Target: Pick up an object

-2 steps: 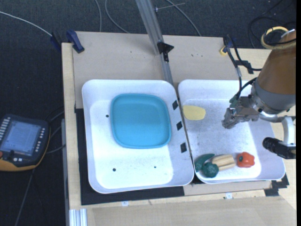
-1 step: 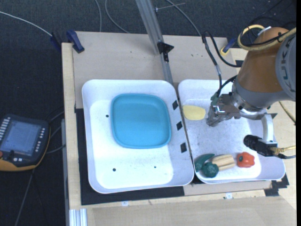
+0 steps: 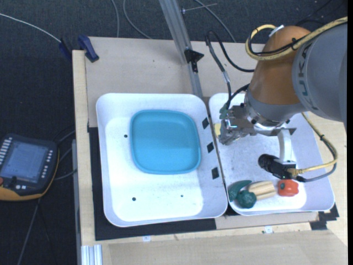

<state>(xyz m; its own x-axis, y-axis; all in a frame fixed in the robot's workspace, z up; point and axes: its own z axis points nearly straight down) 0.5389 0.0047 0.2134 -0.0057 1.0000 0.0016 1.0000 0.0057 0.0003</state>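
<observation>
My gripper (image 3: 228, 130) hangs low over the back left part of the right bin (image 3: 314, 203), close to its left wall. A small pale yellow thing (image 3: 218, 129) peeks out just left of the gripper; whether it is touched I cannot tell. Along the front of the right bin lie a dark green rounded object (image 3: 242, 194), a tan wooden cylinder (image 3: 262, 189) leaning against it, and a small red object (image 3: 287, 187) at the cylinder's right end. These three lie well in front of the gripper and apart from it.
The left bin (image 3: 113, 164) holds a shallow blue plate (image 3: 165, 141) in its back half. A metal post (image 3: 179, 32) slants up behind the bins. The grey and orange arm (image 3: 287, 70) covers the back of the right bin.
</observation>
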